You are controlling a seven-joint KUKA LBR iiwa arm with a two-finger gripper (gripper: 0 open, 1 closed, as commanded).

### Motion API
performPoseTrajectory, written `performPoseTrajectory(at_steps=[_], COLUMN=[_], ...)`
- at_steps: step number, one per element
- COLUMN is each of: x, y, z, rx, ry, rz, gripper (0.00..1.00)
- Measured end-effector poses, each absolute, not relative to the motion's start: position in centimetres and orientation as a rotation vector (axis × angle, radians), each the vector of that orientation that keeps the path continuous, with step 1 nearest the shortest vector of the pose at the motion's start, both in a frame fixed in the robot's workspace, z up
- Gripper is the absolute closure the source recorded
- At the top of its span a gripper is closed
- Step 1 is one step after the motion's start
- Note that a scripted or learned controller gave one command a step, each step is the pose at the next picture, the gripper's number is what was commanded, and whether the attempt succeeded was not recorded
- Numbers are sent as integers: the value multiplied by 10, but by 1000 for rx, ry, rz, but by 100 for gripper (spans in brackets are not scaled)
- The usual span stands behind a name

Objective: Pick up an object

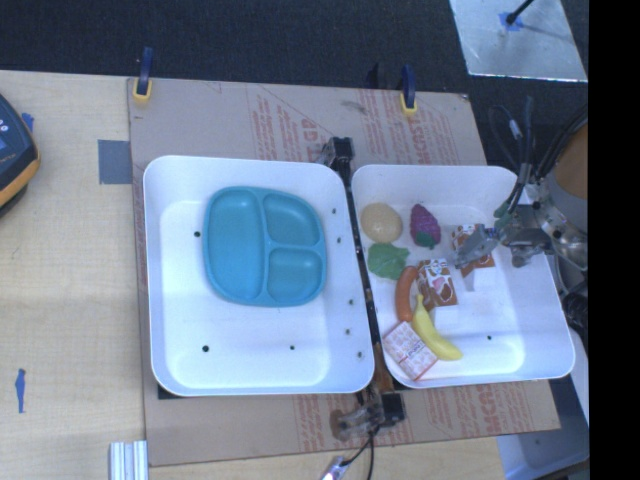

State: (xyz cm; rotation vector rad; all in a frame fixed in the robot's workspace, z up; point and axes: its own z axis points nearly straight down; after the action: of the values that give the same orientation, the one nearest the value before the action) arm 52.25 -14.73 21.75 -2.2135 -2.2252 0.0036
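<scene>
Beneath everything we see a pale wooden surface (70, 288) with a brown cardboard sheet (250, 118) laid on it, held at the far edge by two clamps, one at the left (143, 76) and one at the right (407, 90). Beyond the far edge lies dark carpet (250, 18).

We count two shallow white bins side by side. Our left bin (180, 363) holds one thing, a blue divided plate (265, 246) with three compartments, lying toward its far side.

Our right bin (520, 358) holds the objects to pick from, and we count eight, crowded in its left half. At the far side sit one beige round object (381, 222) and, just to its right, one purple grape-like bunch (425, 225). Nearer than the beige one lies one green leafy piece (387, 260). Nearer again, one orange sausage-like piece (404, 292) lies beside one small printed packet (437, 285). One yellow banana (436, 334) lies nearest, next to one red-patterned flat packet (405, 350) against the bin's near left corner. One more small red and white packet (470, 245) lies right of the grape-like bunch.

We see the gripper (478, 250) reaching in from the right, low over that last packet; its jaws look slightly spread, and we cannot tell whether they touch it.
</scene>
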Motion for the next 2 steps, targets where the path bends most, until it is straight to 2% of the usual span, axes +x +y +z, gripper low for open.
performPoseTrajectory(at_steps=[1, 2], x=[512, 507], y=[-104, -97], z=[99, 94], rx=[-2213, -2224], ry=[-2225, -2228], rz=[6, 1], gripper=[0, 0])
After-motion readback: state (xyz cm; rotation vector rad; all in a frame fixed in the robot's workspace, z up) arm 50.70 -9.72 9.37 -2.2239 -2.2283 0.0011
